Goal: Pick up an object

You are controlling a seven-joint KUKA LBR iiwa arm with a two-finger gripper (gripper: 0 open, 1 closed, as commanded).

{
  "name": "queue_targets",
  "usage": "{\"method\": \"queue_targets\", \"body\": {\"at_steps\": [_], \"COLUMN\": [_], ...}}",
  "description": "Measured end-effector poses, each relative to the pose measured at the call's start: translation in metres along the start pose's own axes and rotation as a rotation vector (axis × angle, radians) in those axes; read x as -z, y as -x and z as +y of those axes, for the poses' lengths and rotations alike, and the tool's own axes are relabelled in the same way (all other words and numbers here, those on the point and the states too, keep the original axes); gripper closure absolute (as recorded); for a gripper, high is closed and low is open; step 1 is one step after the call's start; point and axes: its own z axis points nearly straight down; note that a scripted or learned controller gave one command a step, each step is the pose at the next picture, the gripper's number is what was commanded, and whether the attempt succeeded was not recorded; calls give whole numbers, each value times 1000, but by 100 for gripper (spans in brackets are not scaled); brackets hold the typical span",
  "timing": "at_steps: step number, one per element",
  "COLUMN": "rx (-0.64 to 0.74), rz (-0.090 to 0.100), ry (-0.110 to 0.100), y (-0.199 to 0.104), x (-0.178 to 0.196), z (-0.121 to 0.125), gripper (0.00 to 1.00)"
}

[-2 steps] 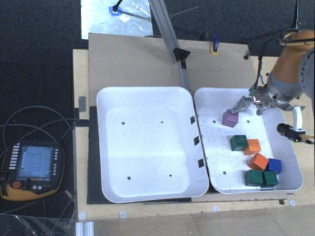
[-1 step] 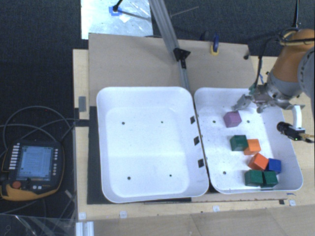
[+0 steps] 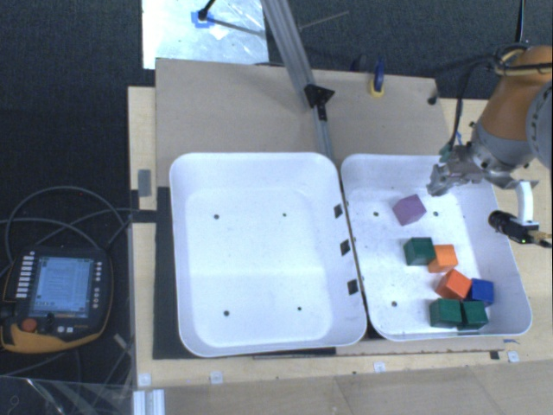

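Seven small blocks lie in the right bin point(image 3: 518, 314); the purple block point(image 3: 409, 208) sits nearest the gripper point(image 3: 439, 182), just below-left. It looks light, rigid and flat-sided, best pinched across opposite faces. Whether the jaws are parted cannot be told.

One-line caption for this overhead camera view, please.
Grey arm's hand hovers beside a purple block in the right white bin.
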Motion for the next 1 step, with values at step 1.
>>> {"method": "queue_targets", "body": {"at_steps": [1], "rx": [-3], "rz": [3], "ry": [-15], "y": [9], "x": [49], "z": [6], "gripper": [100]}}
